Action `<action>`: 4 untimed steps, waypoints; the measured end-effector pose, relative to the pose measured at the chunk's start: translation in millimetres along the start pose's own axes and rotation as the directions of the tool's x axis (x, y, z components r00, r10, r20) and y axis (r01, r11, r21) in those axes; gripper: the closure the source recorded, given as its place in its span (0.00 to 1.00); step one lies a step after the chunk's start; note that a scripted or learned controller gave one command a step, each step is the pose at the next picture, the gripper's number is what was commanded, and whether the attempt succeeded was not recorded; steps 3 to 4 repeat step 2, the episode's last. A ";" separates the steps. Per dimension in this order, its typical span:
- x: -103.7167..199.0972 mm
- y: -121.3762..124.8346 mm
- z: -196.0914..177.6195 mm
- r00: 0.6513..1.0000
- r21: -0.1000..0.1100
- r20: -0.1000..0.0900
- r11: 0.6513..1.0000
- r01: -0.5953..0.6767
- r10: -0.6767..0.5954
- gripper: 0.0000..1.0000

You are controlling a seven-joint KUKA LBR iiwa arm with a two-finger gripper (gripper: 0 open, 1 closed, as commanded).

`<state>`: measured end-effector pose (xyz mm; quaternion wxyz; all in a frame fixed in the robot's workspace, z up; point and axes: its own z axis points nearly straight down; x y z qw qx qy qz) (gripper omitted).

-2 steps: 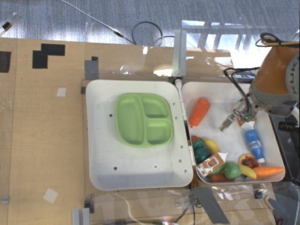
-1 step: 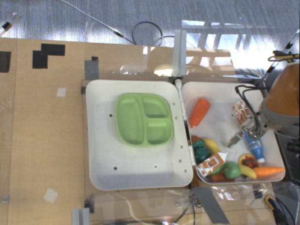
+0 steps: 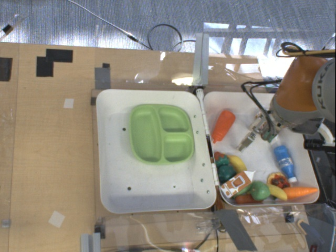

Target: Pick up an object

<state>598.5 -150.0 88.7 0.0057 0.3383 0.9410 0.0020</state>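
The tool (image 3: 251,136) hung open and empty beside the carrot (image 3: 223,125), which looked light, stiff and smooth; gripping across its thick middle seemed safest.

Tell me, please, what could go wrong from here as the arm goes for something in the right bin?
The hand hangs over bare floor between the carrot and the blue bottle, so it may close on nothing. The toys at the bin's near edge lie heaped and touching, so a grab there could snag two or push one out.
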 end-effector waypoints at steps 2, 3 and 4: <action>-2.7 -63.7 -14.5 0.999 -0.002 0.011 0.999 0.034 -0.034 1.00; -2.7 -63.7 -14.5 0.999 -0.002 0.011 0.999 0.034 -0.034 1.00; -2.7 -63.7 -14.5 0.999 -0.002 0.011 0.999 0.034 -0.034 1.00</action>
